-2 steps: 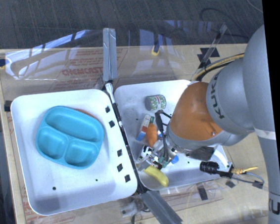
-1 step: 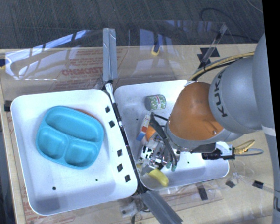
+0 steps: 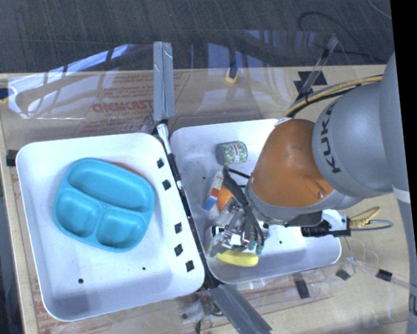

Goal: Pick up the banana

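Camera view is showing the gripper (image 3: 235, 243) hanging low in the right bin (image 3: 307, 257), lower centre of the frame, just above the banana (image 3: 238, 258); how far it is opening I cannot tell.

A robotics lab: an industrial arm (image 3: 354, 147) at three o'clock works over two taped white bins (image 3: 38, 240) on a bench (image 3: 59, 85).

The wooden worktop (image 3: 368, 275) carries two shallow white bins side by side: the left bin (image 3: 51, 290) at nine o'clock, the right bin (image 3: 307, 260) toward four o'clock.
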Controlling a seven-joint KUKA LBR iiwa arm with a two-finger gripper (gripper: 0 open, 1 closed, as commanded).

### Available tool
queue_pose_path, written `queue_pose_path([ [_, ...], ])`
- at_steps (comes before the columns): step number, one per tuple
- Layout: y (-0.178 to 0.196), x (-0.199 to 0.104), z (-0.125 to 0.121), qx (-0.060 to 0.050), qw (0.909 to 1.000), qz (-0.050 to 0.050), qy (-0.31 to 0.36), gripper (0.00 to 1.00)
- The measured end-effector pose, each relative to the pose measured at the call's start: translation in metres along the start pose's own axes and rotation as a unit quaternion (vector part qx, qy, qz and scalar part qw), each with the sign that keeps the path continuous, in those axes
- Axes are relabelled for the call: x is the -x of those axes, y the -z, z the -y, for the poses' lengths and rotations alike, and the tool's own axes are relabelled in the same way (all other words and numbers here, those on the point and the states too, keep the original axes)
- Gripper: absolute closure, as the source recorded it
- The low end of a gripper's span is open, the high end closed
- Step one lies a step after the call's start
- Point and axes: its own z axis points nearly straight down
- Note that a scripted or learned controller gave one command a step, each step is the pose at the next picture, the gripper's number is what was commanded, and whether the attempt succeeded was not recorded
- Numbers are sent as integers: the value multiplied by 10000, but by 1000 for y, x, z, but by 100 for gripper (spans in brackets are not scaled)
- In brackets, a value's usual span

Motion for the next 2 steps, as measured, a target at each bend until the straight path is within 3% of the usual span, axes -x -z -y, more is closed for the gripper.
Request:
queue_pose_path([
  [1,98,14,31,-15,9652,-111,-2611,100],
  [2,-14,10,8,13,9855,-105,-1696,100],
])
